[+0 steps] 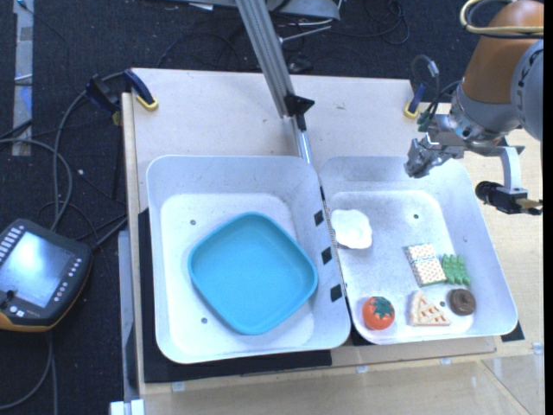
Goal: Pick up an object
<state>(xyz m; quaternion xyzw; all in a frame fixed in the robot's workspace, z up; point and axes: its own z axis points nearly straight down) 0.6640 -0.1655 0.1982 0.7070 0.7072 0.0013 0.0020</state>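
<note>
— Where's the gripper (421, 164)?

— Above the far rim of the right bin (380, 173); whether it is open I cannot tell, and nothing shows in its grasp.

— And the things to pick?

— A white lump (352, 229) near the left wall. A tomato (378, 313), cracker (429, 309) and brown ring (462, 302) along the near edge, a checkered block (424, 264) and green piece (454, 270) just behind.

— Open floor?

— The bin's far half. The left bin (173, 180) holds a blue plate (251, 271).
</note>
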